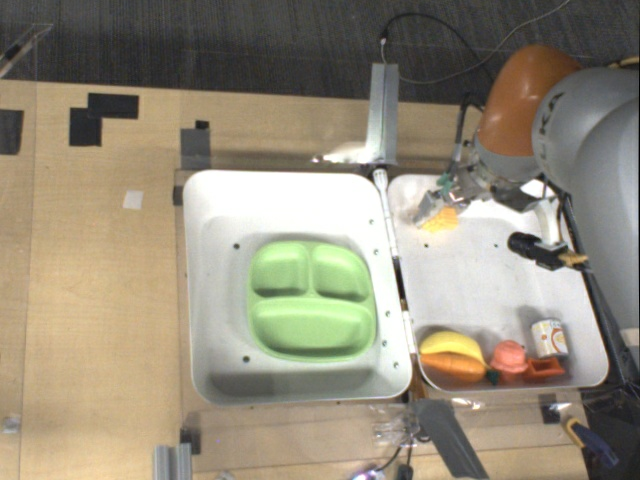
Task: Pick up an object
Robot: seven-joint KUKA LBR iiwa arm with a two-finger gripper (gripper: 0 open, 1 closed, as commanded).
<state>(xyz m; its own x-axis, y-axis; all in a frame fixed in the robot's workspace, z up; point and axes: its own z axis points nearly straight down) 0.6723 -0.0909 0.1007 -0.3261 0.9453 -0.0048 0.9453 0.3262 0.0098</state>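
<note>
I've got one fixed camera above the bench (90, 318), angled down (pretty close in) on the centre bin (215, 298) and right-hand bin (470, 288).

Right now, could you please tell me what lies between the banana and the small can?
A pink toy sits between the banana and the small can, seen in the camera view.

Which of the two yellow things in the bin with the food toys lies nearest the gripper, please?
The small yellow piece at the far corner of that bin, right beside the gripper; the yellow banana lies against the near wall.
</note>
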